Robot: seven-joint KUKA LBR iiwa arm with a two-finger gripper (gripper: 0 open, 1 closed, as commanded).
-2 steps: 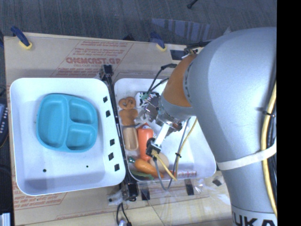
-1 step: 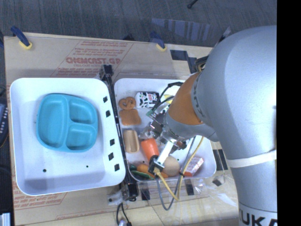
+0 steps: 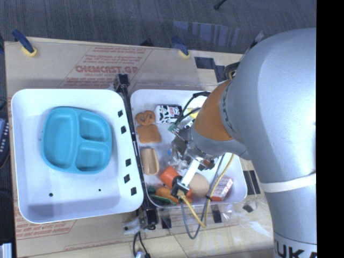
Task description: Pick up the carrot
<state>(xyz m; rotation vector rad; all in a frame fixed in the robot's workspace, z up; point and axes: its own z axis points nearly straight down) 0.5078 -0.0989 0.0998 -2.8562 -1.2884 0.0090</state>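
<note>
ARM POISED OVER A CROWDED BIN: The grey arm (image 3: 279, 117) reaches into the right-hand bin (image 3: 236, 195), its end effector (image 3: 179, 160) hanging low over the clutter near the bin's middle. Your target, the carrot (image 3: 165, 194), lies just past it toward the bin's near left corner, orange with a scrap of green at one end, and nothing visibly has hold of it. The wrist hides the grasping parts from the camera, so you cannot tell how far open the end effector is. Right beside the end effector on the carrot's side sits a stubby orange piece (image 3: 169, 174). A hot dog bun (image 3: 149, 161) lies a little farther out that way, and a pale egg-shaped item (image 3: 198, 186) sits near on the other side, just beside the carrot. Beyond the end effector, toward the far wall, are a slice of toast (image 3: 149, 134), a pretzel (image 3: 144, 117) and a cow-patterned carton (image 3: 168, 113). The left-hand bin (image 3: 32, 198), well apart from the end effector, holds a blue divided plate (image 3: 77, 139). By the look of it, the approach is the step in hand and the grasp is not yet made. The next move calls for you to shift the end effector toward the near corner, line it across the carrot's narrow width, and descend without nudging the orange piece or the egg-shaped item.
</note>
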